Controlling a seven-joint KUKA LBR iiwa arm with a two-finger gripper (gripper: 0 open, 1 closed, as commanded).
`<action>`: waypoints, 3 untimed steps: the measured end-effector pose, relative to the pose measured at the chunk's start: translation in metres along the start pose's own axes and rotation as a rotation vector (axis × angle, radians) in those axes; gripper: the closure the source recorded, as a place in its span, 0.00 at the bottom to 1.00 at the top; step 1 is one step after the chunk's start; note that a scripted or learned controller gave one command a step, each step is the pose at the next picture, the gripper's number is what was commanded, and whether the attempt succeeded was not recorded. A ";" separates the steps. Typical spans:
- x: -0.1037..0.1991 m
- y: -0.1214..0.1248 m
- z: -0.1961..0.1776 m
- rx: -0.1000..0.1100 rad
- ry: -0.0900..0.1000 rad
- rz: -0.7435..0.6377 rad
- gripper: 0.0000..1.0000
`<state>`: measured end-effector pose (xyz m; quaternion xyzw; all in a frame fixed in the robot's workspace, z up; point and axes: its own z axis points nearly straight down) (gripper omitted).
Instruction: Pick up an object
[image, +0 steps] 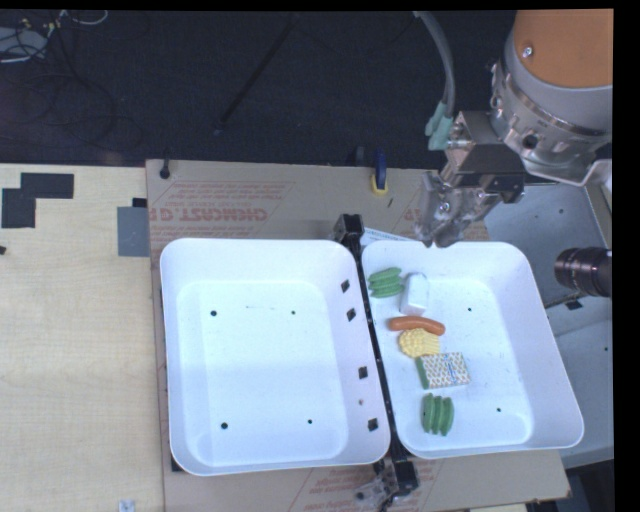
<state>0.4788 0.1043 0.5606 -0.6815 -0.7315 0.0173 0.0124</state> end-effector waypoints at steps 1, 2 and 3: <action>0.001 0.000 -0.009 0.004 0.000 -0.005 1.00; 0.001 0.000 -0.018 0.008 0.000 -0.009 1.00; 0.002 0.000 -0.028 0.013 0.000 -0.013 1.00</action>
